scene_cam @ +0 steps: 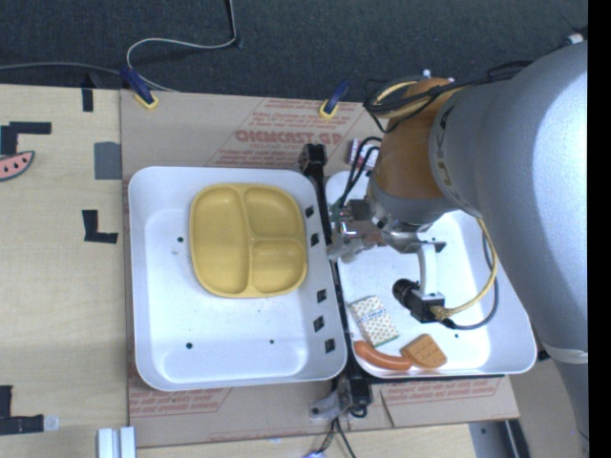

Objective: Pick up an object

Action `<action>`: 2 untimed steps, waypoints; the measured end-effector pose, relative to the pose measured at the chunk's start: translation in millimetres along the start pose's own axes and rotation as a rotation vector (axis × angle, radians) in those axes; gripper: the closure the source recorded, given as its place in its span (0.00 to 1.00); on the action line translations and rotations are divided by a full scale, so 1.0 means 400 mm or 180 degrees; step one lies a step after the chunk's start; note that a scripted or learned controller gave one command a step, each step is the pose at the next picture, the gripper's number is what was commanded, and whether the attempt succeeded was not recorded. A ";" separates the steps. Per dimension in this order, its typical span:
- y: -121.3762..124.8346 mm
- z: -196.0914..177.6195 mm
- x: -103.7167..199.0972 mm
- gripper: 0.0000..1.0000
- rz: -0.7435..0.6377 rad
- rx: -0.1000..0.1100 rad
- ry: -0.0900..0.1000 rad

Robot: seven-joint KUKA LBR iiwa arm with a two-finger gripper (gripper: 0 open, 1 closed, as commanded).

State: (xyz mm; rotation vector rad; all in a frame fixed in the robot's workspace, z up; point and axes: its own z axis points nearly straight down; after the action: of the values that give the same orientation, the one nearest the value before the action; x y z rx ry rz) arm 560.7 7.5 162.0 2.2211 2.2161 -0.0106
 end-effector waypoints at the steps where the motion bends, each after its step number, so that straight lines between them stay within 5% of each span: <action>1: 0.000 -0.023 0.000 1.00 -0.0004 0.0005 -0.0001; 2: 0.000 -0.046 0.001 1.00 -0.0007 0.0009 -0.0003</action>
State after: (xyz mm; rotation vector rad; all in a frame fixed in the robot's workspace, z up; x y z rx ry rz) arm 560.8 8.1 180.4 2.2199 2.2194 -0.0147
